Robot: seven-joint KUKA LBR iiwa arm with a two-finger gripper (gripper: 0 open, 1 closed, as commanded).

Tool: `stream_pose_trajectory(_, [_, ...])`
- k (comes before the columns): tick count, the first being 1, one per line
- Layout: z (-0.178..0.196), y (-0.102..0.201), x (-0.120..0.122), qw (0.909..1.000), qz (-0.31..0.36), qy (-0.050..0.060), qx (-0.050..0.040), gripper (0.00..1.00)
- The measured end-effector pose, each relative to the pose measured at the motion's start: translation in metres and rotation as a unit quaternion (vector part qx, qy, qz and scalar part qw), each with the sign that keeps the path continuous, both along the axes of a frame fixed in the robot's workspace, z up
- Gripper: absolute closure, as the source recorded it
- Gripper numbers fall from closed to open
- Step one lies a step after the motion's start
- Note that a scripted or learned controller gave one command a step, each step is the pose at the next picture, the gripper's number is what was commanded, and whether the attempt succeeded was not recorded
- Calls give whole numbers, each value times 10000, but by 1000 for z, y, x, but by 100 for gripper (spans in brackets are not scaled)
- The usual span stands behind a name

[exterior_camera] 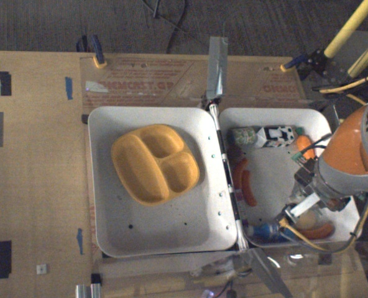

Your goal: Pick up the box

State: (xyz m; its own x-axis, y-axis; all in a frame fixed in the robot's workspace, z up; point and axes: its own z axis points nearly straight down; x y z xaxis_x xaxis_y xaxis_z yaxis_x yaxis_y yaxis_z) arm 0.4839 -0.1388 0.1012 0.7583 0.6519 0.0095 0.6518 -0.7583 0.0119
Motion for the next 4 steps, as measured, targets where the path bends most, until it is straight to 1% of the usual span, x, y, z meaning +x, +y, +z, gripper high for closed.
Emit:
stream_pose_trajectory(1, [-14,-64,-3,10000,-82,48,10,100])
stream_pose_trajectory(4, [13,-63,-3,9999,-91,67,17,100])
